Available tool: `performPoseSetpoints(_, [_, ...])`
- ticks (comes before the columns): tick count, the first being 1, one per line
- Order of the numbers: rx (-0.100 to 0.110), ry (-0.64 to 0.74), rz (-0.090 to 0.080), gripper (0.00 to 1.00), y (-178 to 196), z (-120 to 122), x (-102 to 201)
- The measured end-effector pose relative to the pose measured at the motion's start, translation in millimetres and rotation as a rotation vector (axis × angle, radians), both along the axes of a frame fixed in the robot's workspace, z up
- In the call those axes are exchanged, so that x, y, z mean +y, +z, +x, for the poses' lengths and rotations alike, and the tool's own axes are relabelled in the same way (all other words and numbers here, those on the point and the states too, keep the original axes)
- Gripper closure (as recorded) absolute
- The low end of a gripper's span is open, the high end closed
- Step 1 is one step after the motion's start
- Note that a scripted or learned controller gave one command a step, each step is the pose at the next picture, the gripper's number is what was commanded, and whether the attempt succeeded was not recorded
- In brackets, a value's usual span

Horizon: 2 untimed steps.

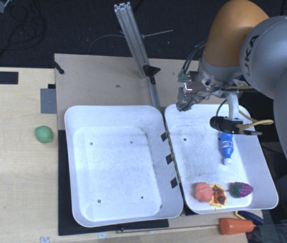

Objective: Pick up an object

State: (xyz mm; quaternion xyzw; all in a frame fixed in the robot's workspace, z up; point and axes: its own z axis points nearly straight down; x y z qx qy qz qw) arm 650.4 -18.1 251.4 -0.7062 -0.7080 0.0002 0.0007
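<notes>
Ok so progress on the pick: basically nothing done yet afaict. The hand (186,103) sits over the far left corner of the right bin (196,156), right by the rim, and I see nothing caught in it. Can't tell if it's spread or pressed together, it's just a dark blob from this angle tbh.

All the candidates lie loose on the bin floor. The closest one is the blue bottle (226,147), lying on its side about mid-bin, nearer the camera than the hand and off to the view's right, clearly apart from it. The other stuff is bunched along the near edge of the same bin: a pink lump (202,191) touching a yellow-red piece (218,196), and purple grapes (241,189) just beside those. All three are well apart from the hand.

There's also a green ball (44,134) way out on the table (11,176), and an orange thing (236,226) outside the bin's near edge.

So imo the whole job is left: line up over something, drop, grab, lift.
</notes>
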Motion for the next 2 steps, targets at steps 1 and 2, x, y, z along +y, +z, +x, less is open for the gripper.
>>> performPoseSetpoints(1, [-0.001,0.001,-0.001,1.00,4.0,-4.1,52.7])
performPoseSetpoints(2, [0.000,0.000,0.000,1.00,-16.3,-6.0,99.6])
